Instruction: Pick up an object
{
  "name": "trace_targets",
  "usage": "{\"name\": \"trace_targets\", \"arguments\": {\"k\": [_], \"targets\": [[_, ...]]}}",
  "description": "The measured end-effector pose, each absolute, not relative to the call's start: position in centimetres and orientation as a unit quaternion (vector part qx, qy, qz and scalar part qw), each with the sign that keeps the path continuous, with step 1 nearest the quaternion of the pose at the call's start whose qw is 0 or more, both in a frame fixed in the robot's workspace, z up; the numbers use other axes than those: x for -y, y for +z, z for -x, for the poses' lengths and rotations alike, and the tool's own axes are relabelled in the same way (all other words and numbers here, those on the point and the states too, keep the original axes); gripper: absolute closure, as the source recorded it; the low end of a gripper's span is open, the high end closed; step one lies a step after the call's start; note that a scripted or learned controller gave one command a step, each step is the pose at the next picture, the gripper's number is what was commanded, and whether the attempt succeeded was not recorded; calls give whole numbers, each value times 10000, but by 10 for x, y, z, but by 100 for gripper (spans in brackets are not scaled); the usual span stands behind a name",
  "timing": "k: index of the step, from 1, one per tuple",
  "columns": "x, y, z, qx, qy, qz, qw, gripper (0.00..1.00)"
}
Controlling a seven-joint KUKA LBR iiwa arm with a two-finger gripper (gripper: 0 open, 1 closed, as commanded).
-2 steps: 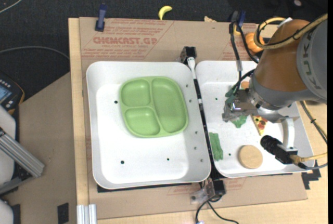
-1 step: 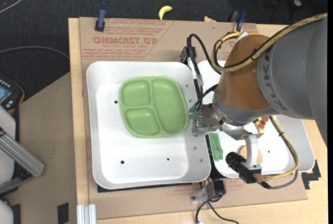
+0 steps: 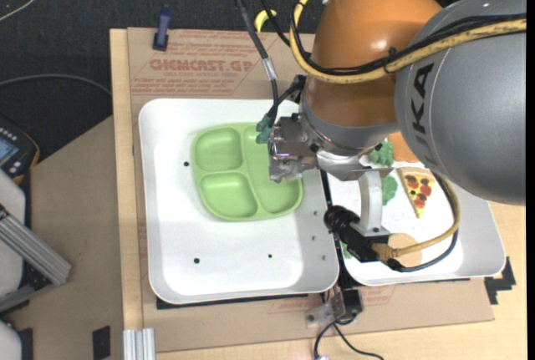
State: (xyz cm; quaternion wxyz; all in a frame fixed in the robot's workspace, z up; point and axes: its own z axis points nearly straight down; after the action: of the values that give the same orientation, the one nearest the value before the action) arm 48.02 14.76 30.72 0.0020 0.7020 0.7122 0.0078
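A light green divided plate [image 3: 236, 174] lies in the left white bin [image 3: 226, 266], toward its back right. My gripper [image 3: 284, 162] hangs over the plate's right edge, below the big orange and grey wrist, which hides the plate's right compartment in part. In the right bin [image 3: 468, 258] lies a toy pizza slice [image 3: 416, 188], with a small green piece [image 3: 384, 154] just left of it, half hidden by the arm.
Black cables and a connector [image 3: 355, 237] hang from the wrist across the wall between the bins. A brown cardboard sheet [image 3: 196, 62] lies under the bins, with a blue clip [image 3: 162, 27] at its back left corner.
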Motion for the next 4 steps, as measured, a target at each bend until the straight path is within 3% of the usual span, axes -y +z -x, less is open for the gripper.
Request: {"name": "trace_targets", "arguments": {"k": [1,2,3,4], "targets": [[-222,435,-480,-7111,90,-7030,20,100],[-164,411,-479,-7051,-22,-7091,-11,100],[-100,318,-478,-7040,-54,-7102,-23,100],[-107,481,-481,-7077,94,-7065,52,100]]}}
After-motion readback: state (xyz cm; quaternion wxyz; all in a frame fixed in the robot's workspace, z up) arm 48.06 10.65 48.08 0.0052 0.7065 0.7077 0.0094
